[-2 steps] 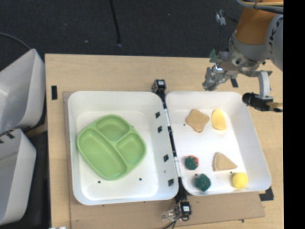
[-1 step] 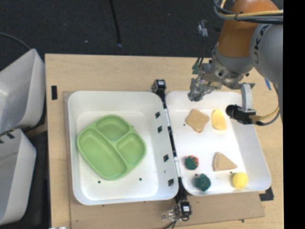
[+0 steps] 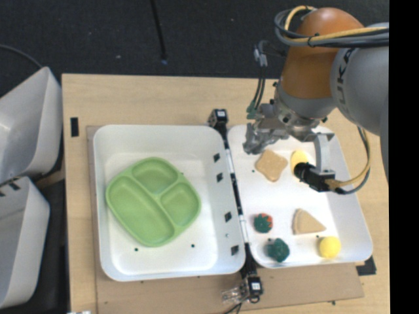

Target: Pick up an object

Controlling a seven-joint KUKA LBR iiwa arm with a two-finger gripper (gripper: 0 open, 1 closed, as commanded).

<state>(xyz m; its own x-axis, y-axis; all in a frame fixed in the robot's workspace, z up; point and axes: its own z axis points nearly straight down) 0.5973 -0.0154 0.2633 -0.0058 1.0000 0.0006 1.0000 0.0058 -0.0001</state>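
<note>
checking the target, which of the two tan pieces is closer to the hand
The squarish tan piece at the top of the right bin, just below the hand. The triangular tan piece lies lower, beside the yellow ball.

Grey, orange-banded arm (image 3: 314, 57) from the right, end effector (image 3: 258, 139) low.

You are looking at smooth, glossy white plastic in both bins: the right bin (image 3: 347, 234) under the gripper (image 3: 256, 144) and the left bin (image 3: 124, 260) beyond it. The green divided tray (image 3: 152, 201) is showing matt moulded plastic. The bench (image 3: 163, 87) is reading as pale, matt wood. The arm's orange band (image 3: 314, 51) is shining glossy above dull grey casing.
</note>
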